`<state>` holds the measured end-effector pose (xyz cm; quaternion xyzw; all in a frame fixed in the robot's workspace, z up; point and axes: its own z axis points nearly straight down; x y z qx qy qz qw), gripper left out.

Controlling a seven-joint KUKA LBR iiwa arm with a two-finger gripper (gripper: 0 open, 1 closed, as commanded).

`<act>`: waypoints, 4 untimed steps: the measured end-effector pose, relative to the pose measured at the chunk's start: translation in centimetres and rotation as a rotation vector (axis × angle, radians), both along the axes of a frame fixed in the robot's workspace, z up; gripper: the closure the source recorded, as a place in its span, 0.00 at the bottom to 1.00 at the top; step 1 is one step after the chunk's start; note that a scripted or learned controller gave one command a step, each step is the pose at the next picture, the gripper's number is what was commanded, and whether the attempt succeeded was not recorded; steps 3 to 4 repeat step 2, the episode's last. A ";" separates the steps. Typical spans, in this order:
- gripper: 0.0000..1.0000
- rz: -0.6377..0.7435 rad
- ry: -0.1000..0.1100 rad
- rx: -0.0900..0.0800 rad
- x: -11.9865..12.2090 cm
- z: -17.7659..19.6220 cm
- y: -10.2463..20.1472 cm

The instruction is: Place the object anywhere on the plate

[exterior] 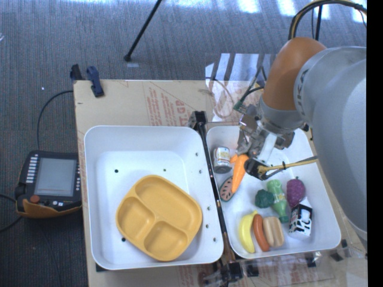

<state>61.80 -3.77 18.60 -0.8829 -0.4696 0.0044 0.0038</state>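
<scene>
Grey with an orange band, the arm (335,100) reaches in from the right and bends down over the far left part of the right bin (317,181). The gripper (248,148) points down and to the left, low over the bin. Its tip is just above the upper end of the carrot (238,173). Whether it is open or closed cannot be told from this angle, and nothing can be seen held in it.

The carrot is orange and tapered. It lies on the bin floor at a slant, thick end towards the gripper, just beside a small can (222,158) and touching or nearly touching a melon slice (226,189) at its lower end.

The plate (158,217) is yellow with rounded corners and three compartments, all bare. It lies flat in the left bin (96,160), near that bin's front, well apart from the carrot.

Nearer the front of the right bin lie broccoli (264,198), a purple fruit (295,191), a banana (247,232), a sausage (260,232), a bun (273,231) and a black-and-white carton (302,221).
</scene>
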 end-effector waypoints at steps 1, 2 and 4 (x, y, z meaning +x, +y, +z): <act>1.00 -0.135 0.000 0.002 -6.7 1.9 7.1; 0.00 -0.137 0.001 0.000 -6.7 1.8 7.0; 0.00 -0.137 0.001 0.000 -6.7 1.8 7.0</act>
